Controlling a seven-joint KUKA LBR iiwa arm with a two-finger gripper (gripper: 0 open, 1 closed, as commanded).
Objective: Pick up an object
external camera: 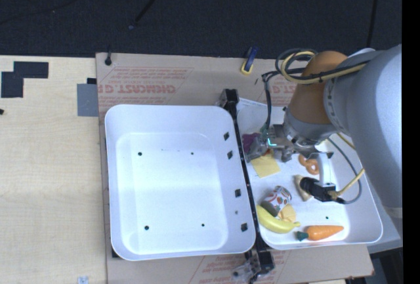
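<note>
Two bins [170, 191] [357, 210], one banana [274, 222], one carrot [323, 232], one yellow block [266, 166]

The grey arm [367, 119] is cut off by the right edge of the picture. It also covers the far right corner and much of the far half of the right bin [361, 214], so what lies under it cannot be seen. At the left wall of this bin a small purple thing [250, 142] is partly behind the rim and too dark to name, an orange thing [310, 163] just beside the gripper [283, 149] is half covered by it, and near the front edge a small patterned thing [279, 197] touching the banana [274, 222] is too small to identify.
</note>
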